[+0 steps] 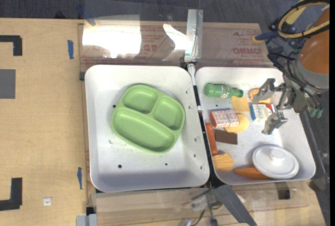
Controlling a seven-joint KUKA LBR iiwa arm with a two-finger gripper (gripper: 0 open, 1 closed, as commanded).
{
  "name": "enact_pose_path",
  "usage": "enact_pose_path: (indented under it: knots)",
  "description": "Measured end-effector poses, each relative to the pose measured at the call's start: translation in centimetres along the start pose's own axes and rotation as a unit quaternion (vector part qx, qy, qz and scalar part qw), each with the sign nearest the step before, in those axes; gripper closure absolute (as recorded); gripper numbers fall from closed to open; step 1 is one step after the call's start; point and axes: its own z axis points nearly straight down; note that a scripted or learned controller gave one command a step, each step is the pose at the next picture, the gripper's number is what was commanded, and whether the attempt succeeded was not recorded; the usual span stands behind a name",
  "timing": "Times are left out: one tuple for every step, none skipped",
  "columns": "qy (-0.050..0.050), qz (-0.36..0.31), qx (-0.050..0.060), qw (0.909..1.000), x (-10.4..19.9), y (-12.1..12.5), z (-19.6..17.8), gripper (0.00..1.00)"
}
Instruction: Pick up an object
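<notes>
Grey arm [314, 57] with orange band reaching in from the right, claw [273, 107] spread open over the right bin [306, 138], fingers [266, 87] astride a small blue-and-white carton [260, 111], nothing gripped. Close by in that bin: green bottle [222, 90], patterned box [224, 117], brown block [226, 137], white lidded bowl [275, 160], orange carrot [250, 171]. Left bin [99, 131] carrying a green divided plate [148, 117].

I see a green divided plate [149, 117] lying flat in the middle of the left bin [99, 167]. A blue tape strip [70, 48] is on the bench [42, 115] beside that bin's far-left corner. Black angle marks [15, 44] run along the bench's left edge.
</notes>
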Motion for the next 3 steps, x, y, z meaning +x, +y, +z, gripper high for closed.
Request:
enact_pose_path:
  knots:
    - [0.002,0.118,-0.001,0.993,7.0,-2.4,5.3,0.0]
    - [0.002,0.175,-0.001,0.9846,7.0,2.3,9.1,0.0]
    - [0.002,0.324,0.0,0.946,7.0,4.6,8.9,0.0]
